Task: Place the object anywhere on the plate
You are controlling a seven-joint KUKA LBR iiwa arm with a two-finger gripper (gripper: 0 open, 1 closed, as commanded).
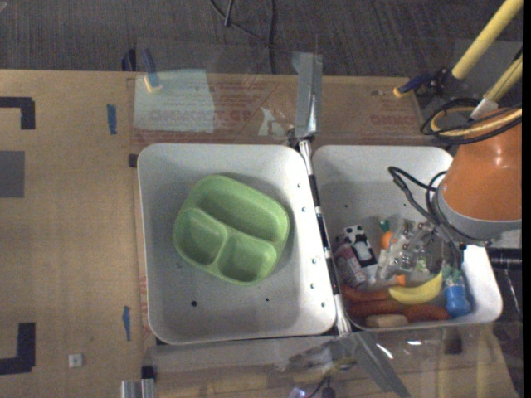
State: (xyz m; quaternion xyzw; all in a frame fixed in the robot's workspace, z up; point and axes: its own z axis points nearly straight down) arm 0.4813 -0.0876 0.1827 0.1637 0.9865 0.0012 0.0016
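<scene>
— Brown desk [66, 222], dark floor beyond, two white bins side by side. In the left bin [153, 305], a green plate [278, 214] with three compartments, nothing in it.

— And the object?

— Not yet on the plate. Somewhere in the heap at the near end of the right bin [365, 172]: a yellow banana [417, 289], a blue bottle [455, 297], red pieces [390, 307], a crumpled clear wrapper [405, 254]. Which one, impossible to say.

— Claw?

— Low over that heap [421, 251], under the grey arm [485, 181] with its orange band, just above the wrapper and the banana. Spread or pressed together: cannot tell. Nothing seen pinched.

— So, picking first. Advice?

— Aim for a piece lying clear of its neighbours, probably the banana. Come straight down, close across the narrow side, lift high enough to clear the wall between the bins. Then carry left, stop above the plate's middle, lower almost to touching, release gently. No dropping from height: risk of a bounce off the rim.
</scene>
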